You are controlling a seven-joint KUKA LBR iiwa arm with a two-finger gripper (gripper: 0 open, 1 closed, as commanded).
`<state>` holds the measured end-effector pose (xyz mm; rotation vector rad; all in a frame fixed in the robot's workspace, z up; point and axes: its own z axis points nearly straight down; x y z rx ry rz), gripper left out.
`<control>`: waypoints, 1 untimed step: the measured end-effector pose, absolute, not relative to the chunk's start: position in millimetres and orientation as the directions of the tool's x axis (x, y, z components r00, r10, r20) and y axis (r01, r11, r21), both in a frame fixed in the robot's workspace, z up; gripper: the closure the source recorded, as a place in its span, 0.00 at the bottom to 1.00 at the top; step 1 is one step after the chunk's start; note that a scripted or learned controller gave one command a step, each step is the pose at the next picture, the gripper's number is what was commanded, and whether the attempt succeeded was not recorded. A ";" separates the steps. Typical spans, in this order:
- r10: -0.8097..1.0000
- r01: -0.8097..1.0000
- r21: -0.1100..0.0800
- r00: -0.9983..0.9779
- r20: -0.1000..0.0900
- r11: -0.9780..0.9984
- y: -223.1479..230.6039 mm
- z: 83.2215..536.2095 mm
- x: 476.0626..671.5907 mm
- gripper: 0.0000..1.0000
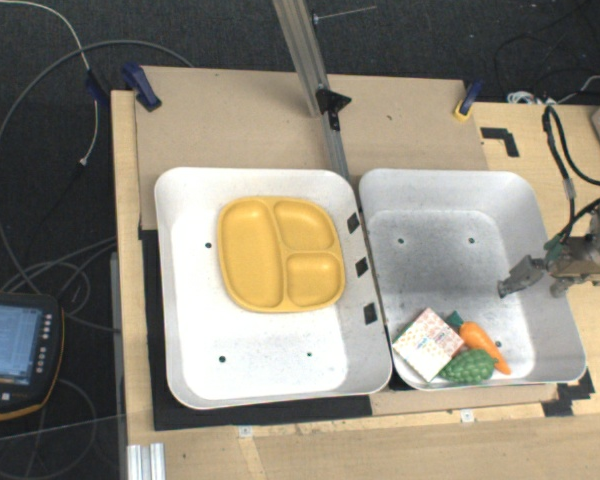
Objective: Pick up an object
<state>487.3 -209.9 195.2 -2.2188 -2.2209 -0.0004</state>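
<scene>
Hovering claw (510,283), grip state indiscernible, carries nothing visible; carrot (479,340), green toy (469,367) and card box (428,343) lie below-left, unpicked. Descent and grasp remain.

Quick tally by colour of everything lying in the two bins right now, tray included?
Yellow: 1, the divided tray in the left bin.
White: 1, the small patterned box in the right bin.
Orange: 1, the carrot.
Green: 1, the bumpy green item.
Total: 4
</scene>
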 end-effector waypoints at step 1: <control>1.000 1.000 -0.001 -0.001 0.002 0.001 -209.8 195.1 487.4 0.00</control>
